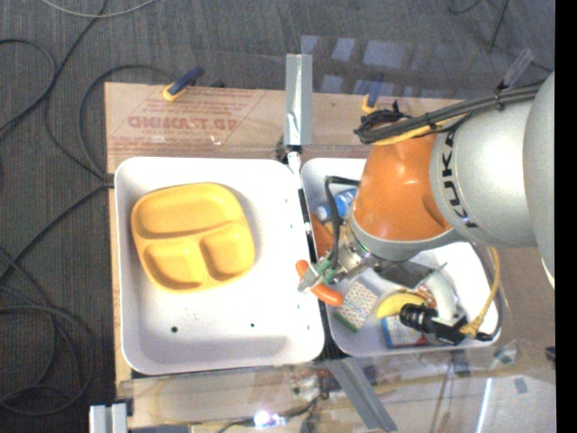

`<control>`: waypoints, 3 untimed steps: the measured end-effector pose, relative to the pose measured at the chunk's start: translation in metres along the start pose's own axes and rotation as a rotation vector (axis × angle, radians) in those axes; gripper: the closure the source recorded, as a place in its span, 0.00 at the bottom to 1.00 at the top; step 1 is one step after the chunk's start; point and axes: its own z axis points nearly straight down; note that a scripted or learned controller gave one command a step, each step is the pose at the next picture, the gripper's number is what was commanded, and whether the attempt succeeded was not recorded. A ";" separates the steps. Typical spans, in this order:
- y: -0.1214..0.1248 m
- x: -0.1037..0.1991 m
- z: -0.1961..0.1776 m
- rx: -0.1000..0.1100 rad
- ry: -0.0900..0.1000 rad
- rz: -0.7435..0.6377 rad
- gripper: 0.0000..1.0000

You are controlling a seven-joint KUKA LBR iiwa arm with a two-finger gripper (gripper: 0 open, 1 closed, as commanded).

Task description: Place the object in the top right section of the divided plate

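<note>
Arm (469, 174), grey with its orange band, reaches in from the right and covers much of the right bin (469, 350), its gripper (323, 276) low by that bin's left wall; whether the gripper is wide, narrow or gripping anything cannot be told. Left bin (261, 332) bears the yellow divided plate (192, 234), all of its sections bare. Beside the gripper lies an orange carrot-like object (317, 287), with a patterned packet (358, 303), a banana (397, 305) and a blue item (340, 207) in the right bin.
</note>
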 end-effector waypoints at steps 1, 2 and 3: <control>0.017 0.028 -0.129 -0.003 -0.005 -0.280 1.00; 0.050 0.093 -0.054 -0.002 -0.002 -0.676 1.00; 0.125 0.105 -0.119 -0.004 -0.005 -0.661 1.00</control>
